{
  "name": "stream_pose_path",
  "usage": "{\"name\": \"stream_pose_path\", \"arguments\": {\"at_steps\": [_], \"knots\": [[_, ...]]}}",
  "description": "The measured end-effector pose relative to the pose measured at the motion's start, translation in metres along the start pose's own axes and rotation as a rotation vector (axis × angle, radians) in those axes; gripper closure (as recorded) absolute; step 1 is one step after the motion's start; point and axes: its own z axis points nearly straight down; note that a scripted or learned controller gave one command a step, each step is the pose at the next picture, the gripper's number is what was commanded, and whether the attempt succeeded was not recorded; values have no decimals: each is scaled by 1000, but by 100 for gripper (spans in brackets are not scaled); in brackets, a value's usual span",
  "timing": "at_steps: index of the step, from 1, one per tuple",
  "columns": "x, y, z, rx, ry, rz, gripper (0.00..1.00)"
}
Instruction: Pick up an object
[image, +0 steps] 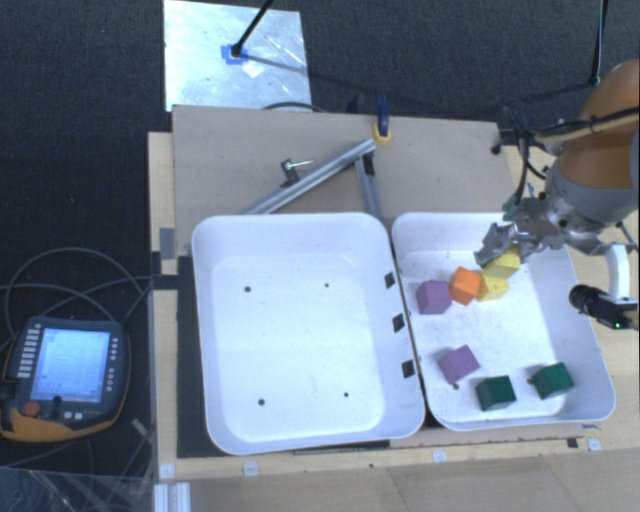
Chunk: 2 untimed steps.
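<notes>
Over the far end of the right-hand shallow white bin (523, 330), the grey KUKA arm with its orange band (603, 150), reaching in from the right, claw (503, 246) lowered just above a small yellow foam block (508, 266) and close enough to seem touching. Impossible to tell from this slant whether the claw is clenched, released or grasping anything. Directly below that block, a second yellow block (493, 289), pressed against an orange cube (465, 286); just left of the cube, a purple block (433, 297). Nearer the bin's front, well apart from that cluster, another purple block (459, 362), then a pair of dark green blocks, one (494, 392) near the front wall and the other (551, 379) toward the right corner. Alongside, the left-hand shallow white bin (290, 330), joined to its neighbour by dark clips along the shared rim. Behind both bins, on the tan desk (450, 165), a grey metal bar (310, 175) lying at a slant, with a yellow clamp (381, 127) at its upper end. Off the desk to the left, on dark carpet, an orange-and-grey teach pendant (60, 375) with a lit screen, cables looped around it; at the top, a crinkled silver sheet (235, 50).
</notes>
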Motion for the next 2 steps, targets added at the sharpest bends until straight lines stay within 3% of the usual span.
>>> {"name": "stream_pose_path", "arguments": {"at_steps": [2], "knots": [[106,43,3,0,1,-1,100]]}}
